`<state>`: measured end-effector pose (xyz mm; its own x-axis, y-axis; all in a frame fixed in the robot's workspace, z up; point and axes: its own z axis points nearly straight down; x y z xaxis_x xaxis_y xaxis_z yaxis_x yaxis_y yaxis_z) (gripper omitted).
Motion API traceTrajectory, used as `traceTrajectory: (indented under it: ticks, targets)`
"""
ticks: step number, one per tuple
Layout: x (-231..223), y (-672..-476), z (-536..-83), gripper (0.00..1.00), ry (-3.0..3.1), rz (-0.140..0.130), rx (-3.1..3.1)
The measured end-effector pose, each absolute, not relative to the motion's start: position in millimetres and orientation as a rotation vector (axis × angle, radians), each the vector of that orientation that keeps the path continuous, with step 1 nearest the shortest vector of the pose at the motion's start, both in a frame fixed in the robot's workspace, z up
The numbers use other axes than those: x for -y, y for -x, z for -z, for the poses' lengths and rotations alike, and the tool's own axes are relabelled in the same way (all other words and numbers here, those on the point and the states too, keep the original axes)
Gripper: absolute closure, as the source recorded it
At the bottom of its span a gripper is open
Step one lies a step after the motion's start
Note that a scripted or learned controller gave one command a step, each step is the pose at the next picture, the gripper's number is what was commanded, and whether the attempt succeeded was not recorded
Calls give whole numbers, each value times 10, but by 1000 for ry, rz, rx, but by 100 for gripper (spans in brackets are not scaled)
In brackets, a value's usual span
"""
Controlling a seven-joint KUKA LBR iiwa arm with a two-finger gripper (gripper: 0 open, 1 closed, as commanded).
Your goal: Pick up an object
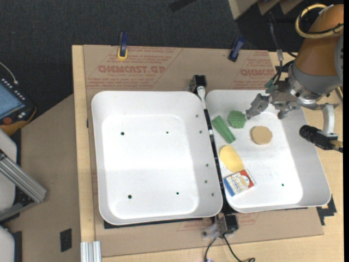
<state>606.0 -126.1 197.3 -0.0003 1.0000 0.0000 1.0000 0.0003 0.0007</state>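
The right bin (305,184) holds several small objects. A green flat bar (223,129) lies near its left wall, with a green bumpy round piece (236,119) just beyond it. A tan round disc (262,135) sits in the middle, a yellow lemon-shaped object (230,158) lies closer to the front, and a small red, white and blue packet (239,182) is in front of that. My gripper (268,111) hangs over the bin's far part, just beyond the tan disc. Its fingers are open with nothing between them.
The left bin (109,162) stands beside the right one, with a black divider rail (210,138) between them. Both rest on a cardboard sheet (163,64) held by blue clamps (122,51) at the back. A black attachment (316,136) sticks out at the bin's right rim.
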Motion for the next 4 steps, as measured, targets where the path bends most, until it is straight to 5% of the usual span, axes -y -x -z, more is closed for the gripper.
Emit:
traceTrajectory:
  ticks: [1, 3, 4]
  targets:
    - [1261, -6067, -2081, 100, -2218, -3, -2220]
    - [2229, -5323, -4915, 100, -2213, -10, -2198]
    - [2000, -5592, -3709, 100, -2225, 6, -2231]
